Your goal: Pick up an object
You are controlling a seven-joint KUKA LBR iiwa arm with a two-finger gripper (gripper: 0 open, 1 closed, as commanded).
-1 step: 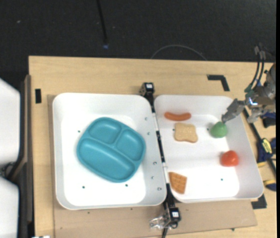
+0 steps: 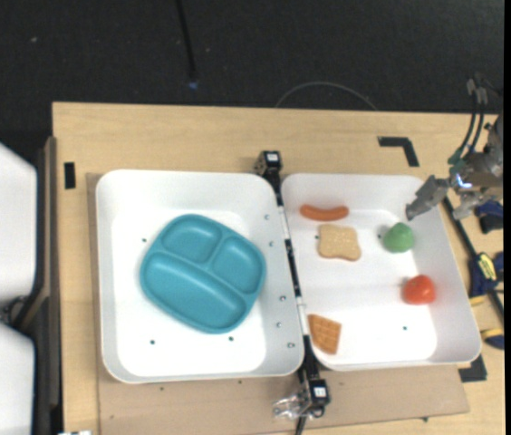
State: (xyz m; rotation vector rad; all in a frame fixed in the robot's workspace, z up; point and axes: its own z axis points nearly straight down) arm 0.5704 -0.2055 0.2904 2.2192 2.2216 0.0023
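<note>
My gripper hangs at the right bin's far right rim, fingers too blurred to tell, just beside the green ball, with a sausage, toast, red tomato and waffle there, and a blue divided plate in the left bin

the two-finger gripper shows at the right edge of the camera view, a grey, dark-tipped piece slanting down and to the left. behind it sits a cluster of grey metal wrist parts with thin cables rising above. whether anything lies between the tips is too small to tell.
</note>
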